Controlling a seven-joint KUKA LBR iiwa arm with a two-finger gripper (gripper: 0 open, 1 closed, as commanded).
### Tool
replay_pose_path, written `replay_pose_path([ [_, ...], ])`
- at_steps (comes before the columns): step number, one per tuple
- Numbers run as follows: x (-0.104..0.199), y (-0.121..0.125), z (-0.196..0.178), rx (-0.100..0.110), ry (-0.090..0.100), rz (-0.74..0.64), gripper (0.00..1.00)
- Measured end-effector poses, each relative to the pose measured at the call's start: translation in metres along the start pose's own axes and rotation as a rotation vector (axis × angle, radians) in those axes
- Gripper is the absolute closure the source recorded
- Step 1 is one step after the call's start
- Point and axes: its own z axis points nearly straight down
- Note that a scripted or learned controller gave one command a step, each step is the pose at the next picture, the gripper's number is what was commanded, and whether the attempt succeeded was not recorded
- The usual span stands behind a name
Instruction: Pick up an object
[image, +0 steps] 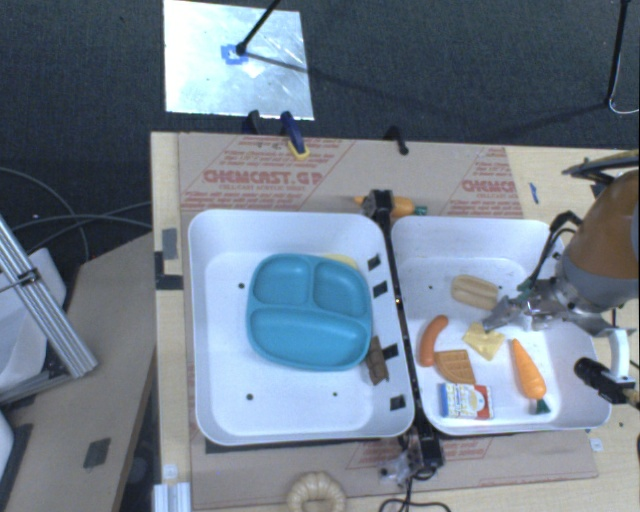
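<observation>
Camera view, fingers (497, 320) beside cheese wedge (484, 342)

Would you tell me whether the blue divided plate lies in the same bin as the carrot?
No, the blue divided plate lies in the left bin, while the carrot lies in the right bin.

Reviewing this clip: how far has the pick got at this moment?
Early stage, by the look of it. Done: the arm has reached into the right bin, with the gripper low beside the cheese wedge. In hand: nothing visibly between the fingers. The bread roll, sausage, carrot, cracker and small carton all lie on the bin floor. Left: grasp and lift one object.
</observation>
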Motion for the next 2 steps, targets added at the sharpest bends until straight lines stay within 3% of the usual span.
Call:
replay_pose_path([
  [1, 0.001, 0.004, 0.011, -0.009, -0.001, 0.001, 0.00],
  [2, 0.001, 0.005, 0.000, -0.013, -0.001, 0.000, 1.00],
])
